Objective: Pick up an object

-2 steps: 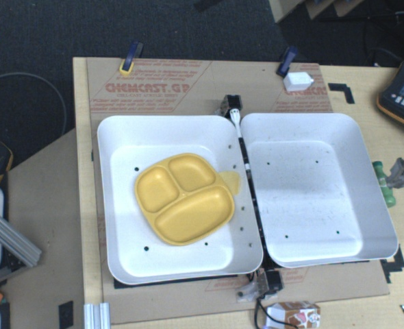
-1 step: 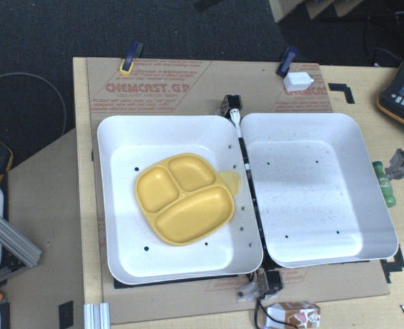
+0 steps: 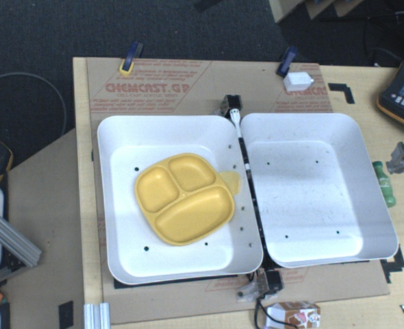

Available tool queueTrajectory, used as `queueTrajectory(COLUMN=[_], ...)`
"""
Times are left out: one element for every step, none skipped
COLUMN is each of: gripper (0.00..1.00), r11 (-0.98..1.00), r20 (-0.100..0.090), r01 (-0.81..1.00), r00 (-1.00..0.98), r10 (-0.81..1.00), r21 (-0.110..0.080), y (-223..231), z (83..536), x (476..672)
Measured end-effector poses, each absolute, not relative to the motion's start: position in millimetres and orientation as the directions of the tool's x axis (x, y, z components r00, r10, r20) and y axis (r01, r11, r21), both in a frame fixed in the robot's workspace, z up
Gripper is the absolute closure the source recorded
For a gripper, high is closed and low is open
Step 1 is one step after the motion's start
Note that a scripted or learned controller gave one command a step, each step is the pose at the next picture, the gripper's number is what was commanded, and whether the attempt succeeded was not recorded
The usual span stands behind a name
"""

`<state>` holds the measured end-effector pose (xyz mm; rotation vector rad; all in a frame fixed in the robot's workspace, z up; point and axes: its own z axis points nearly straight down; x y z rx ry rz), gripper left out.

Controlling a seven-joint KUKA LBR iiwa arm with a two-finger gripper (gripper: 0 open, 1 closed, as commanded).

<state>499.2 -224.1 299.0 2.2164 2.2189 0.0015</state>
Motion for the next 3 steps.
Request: queueTrajectory(gripper=[1.00, 1.00, 1.00], r11=[0.001, 0.003, -0.006], r20=[0.001, -0.003, 0.006], r01=[1.000, 1.000, 1.000], r00=[-0.001, -0.003, 0.006], r10=[1.000, 1.000, 1.000], r21=[-0.003, 0.005, -0.017], y=[-223, -223, -224], z=[268, 262, 148], x=[521.0, 583.1, 472.5])
